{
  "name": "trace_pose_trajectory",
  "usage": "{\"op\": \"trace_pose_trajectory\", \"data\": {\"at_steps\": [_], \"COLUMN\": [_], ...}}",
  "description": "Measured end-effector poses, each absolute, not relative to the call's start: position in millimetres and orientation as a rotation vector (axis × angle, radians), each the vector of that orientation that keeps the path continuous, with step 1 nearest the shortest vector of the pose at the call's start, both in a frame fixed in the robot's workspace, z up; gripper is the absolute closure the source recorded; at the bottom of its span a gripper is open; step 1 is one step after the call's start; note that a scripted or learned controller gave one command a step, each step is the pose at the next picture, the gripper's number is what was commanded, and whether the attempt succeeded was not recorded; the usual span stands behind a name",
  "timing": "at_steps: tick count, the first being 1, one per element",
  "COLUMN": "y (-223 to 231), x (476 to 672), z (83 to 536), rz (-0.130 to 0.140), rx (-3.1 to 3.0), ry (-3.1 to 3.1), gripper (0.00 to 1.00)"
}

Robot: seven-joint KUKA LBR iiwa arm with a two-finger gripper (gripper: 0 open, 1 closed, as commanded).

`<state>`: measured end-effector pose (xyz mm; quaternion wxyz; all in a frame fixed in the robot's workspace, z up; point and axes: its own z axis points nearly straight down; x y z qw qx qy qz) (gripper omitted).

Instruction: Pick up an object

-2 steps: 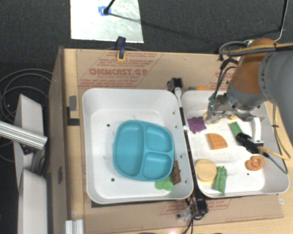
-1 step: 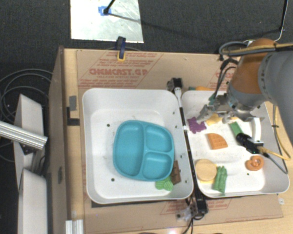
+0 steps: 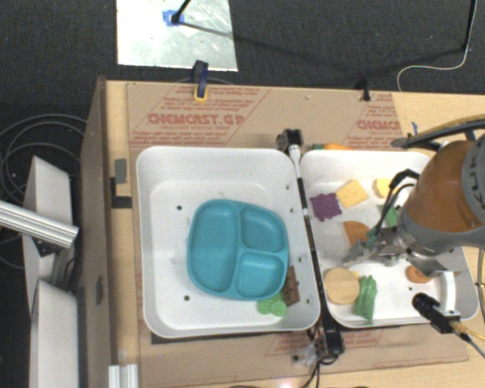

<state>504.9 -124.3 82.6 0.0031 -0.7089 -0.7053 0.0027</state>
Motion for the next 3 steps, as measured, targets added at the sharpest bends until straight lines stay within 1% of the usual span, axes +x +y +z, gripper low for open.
{"op": "trace_pose_trajectory", "data": {"at_steps": [1, 2, 3], "y": [-151.5, -150.5, -60.3], "x": [594.9, 592.2, 631.7], "z": [85.9, 95.9, 191.2], "rz": [-0.007, -0.005, -0.019], "rx": [-2.222, -2.219, -2.211], "ry": [-2.235, -2.231, -2.243], "gripper": [0.00, 1.00, 1.00]}}
